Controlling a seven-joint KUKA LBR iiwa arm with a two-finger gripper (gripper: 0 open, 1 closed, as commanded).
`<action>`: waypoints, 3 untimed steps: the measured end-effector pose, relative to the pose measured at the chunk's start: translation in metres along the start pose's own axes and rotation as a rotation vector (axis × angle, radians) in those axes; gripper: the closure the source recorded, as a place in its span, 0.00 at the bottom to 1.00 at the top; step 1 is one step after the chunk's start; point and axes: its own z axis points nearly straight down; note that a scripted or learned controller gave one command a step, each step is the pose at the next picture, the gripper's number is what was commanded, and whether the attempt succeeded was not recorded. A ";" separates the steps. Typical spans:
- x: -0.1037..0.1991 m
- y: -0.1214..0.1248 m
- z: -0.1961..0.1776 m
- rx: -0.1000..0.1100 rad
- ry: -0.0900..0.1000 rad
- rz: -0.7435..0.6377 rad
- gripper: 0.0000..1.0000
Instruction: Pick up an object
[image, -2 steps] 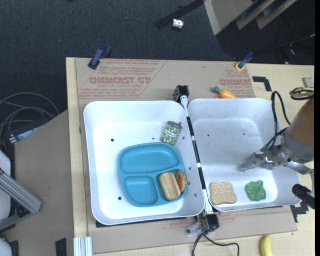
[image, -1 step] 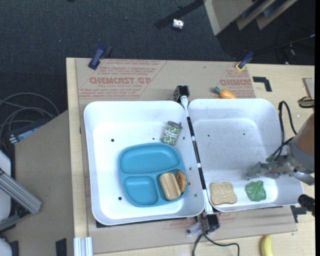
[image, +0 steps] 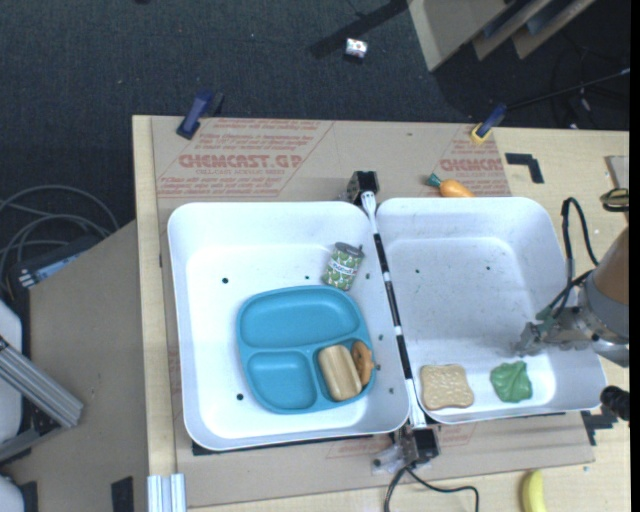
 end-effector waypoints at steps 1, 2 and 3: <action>0.049 0.042 -0.103 -0.003 -0.003 -0.002 1.00; 0.111 0.073 -0.143 -0.003 -0.002 -0.001 1.00; 0.150 0.185 -0.162 -0.003 -0.003 -0.002 1.00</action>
